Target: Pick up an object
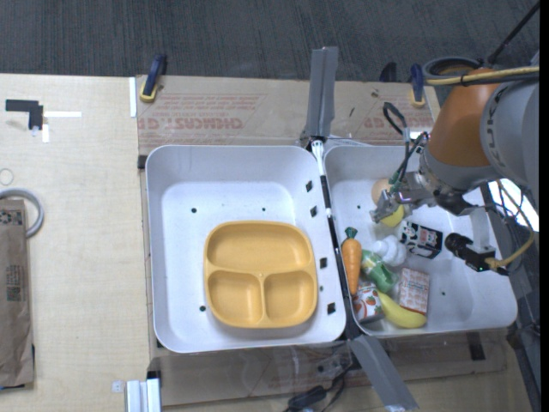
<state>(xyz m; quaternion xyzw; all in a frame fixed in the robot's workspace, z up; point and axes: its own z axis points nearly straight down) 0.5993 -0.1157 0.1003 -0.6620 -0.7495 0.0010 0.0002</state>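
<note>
The gripper (pixel 390 206) hung low in the right bin (pixel 455 316) over a yellow object (pixel 392 217), finger state impossible to tell, and any pinch risked slipping or nudging the nearby carrot (pixel 351 263) and banana (pixel 400 312).

2 white bins (pixel 163 230), 1 yellow tray (pixel 260 273), 1 carrot (pixel 351 264), 1 banana (pixel 401 314), 2 blue clamps (pixel 154 77).

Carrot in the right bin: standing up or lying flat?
Lying flat. The carrot stretches along the right bin's left wall, green top pointing away from the camera.
</note>
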